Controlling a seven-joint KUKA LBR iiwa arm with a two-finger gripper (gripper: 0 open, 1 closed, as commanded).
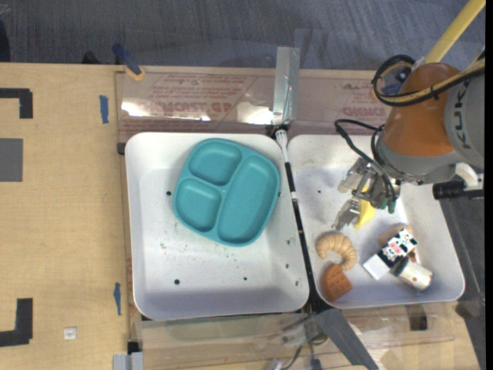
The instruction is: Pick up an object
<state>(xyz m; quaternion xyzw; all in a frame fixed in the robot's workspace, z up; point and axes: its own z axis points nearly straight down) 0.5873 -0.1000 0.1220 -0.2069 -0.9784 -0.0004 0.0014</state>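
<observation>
My gripper [348, 199] hangs in the upper middle of the right bin [451, 284], open, its two silver fingers [353, 180] spread apart with nothing seen clamped between them. A small yellow object [365, 216] lies right beside the lower finger, partly hidden by the hand. Below it rests a tan croissant [337, 247], and a round orange-brown pastry [335, 282] sits at the bin's front edge. To the right are a black-and-white cow-patterned toy [399, 247] and a white cup-like piece [417, 276].
The left bin [154, 276] carries a teal divided plate [227, 191] in its upper middle. A thin wall [296, 214] separates the bins. The orange wrist and its cables [416, 106] loom over the right bin's back right corner.
</observation>
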